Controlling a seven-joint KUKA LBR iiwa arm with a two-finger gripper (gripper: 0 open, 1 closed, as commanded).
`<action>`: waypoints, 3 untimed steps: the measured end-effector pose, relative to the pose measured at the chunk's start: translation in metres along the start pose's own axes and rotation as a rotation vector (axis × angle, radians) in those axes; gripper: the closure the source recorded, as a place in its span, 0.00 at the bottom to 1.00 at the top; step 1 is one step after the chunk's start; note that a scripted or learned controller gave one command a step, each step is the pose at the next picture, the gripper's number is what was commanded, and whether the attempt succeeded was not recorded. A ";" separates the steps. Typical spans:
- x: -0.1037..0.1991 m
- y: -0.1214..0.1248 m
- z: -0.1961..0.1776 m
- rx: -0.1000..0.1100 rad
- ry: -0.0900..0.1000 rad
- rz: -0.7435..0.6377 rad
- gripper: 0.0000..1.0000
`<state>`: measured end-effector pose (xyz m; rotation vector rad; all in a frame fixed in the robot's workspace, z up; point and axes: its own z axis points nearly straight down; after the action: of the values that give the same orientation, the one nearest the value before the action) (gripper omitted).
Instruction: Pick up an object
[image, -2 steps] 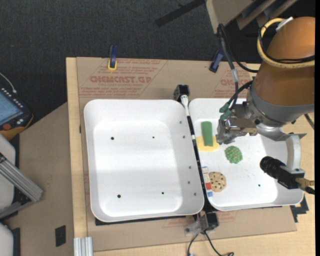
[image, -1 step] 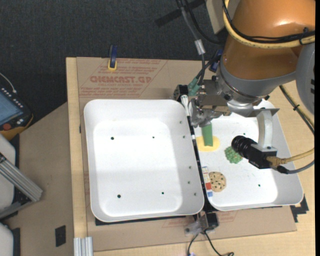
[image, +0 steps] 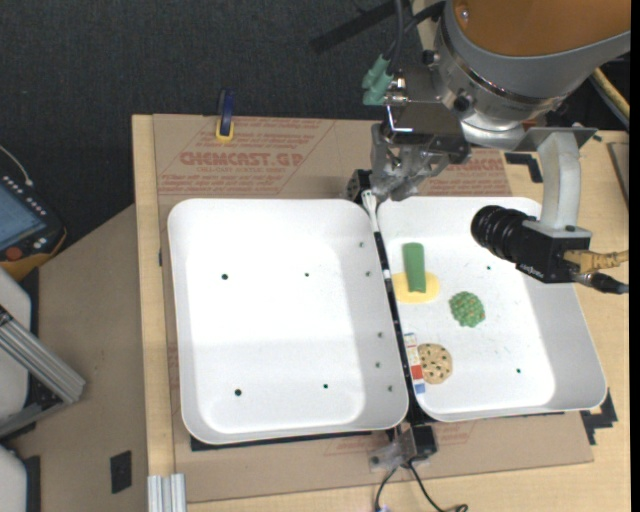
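In the right bin (image: 560, 340) a green block (image: 413, 266) stands on a flat yellow piece (image: 422, 291) close to the left wall. To its right lies a bumpy green broccoli-like piece (image: 466, 308). Nearer the front sits a round cookie with dark chips (image: 434, 362), and a small red, white and blue item (image: 411, 360) rests against the divider. My gripper (image: 378, 192) hangs over the back left corner of the right bin, at the far end of the divider, well behind the green block. Nothing is visibly held.
The left bin (image: 270, 320) lies beside the right one. A black cylindrical unit (image: 515, 240) on a grey bracket reaches over the right bin's back. A yellow and blue clamp (image: 226, 122) sits on the cardboard at the back left.
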<state>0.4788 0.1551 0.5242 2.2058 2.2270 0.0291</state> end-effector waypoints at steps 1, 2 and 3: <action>-0.024 -0.004 0.141 0.033 -0.013 0.013 1.00; -0.110 -0.004 0.156 0.022 -0.011 0.020 1.00; -0.057 -0.001 0.104 0.011 -0.006 0.004 1.00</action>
<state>0.4797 0.0988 0.4193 2.2125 2.2259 0.0104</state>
